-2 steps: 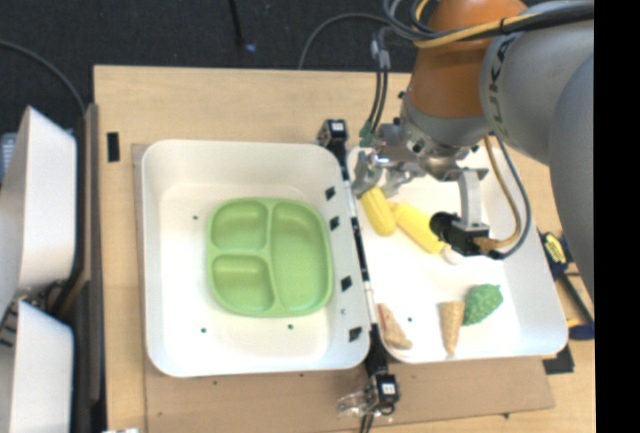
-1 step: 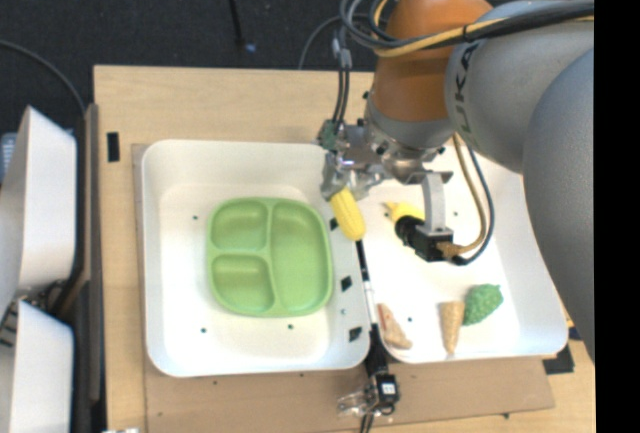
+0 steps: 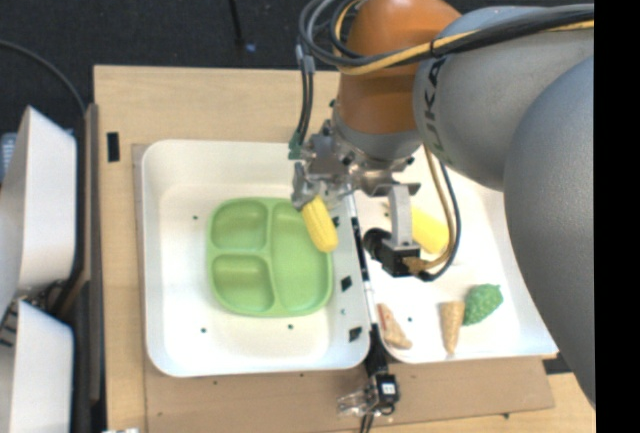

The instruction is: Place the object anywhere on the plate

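Keys or some small metal clutter (image 3: 365,399) lie at the worktop's (image 3: 200,91) near edge, just below the seam between the two bins. In the right bin (image 3: 520,346), toward its near edge, rest a small wedge-shaped piece (image 3: 393,329), a cone (image 3: 452,324) and a green leafy toy (image 3: 484,302); farther back a yellow item (image 3: 429,232) sits partly behind the arm's cabling. The green plate (image 3: 262,256), with three compartments, lies in the left bin (image 3: 175,341), toward its right wall. The corn cob (image 3: 319,224) hangs tilted over the plate's far right corner, its upper end up at the claw (image 3: 312,193), which appears closed on it, though the fingers are partly hidden by the wrist. The carry looks nearly done: the release step is at hand. Next, the claw should lower a little toward the plate's long right compartment and open, keeping the cob off the rim so it does not roll into the bin.
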`<action>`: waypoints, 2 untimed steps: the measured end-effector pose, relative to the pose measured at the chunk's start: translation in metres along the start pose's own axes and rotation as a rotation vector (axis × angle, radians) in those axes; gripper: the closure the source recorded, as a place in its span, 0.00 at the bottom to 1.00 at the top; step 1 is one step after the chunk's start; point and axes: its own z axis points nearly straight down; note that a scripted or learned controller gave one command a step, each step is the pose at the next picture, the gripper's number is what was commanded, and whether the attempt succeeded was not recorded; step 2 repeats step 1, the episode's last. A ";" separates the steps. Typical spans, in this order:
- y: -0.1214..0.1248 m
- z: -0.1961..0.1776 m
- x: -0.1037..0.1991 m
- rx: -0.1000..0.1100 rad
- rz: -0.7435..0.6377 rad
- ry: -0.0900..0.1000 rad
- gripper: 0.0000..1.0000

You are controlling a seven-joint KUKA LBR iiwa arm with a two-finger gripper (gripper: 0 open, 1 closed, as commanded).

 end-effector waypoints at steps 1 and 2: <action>0.001 0.001 -0.003 0.000 0.005 -0.002 0.00; 0.001 0.001 -0.003 0.000 0.005 -0.002 0.00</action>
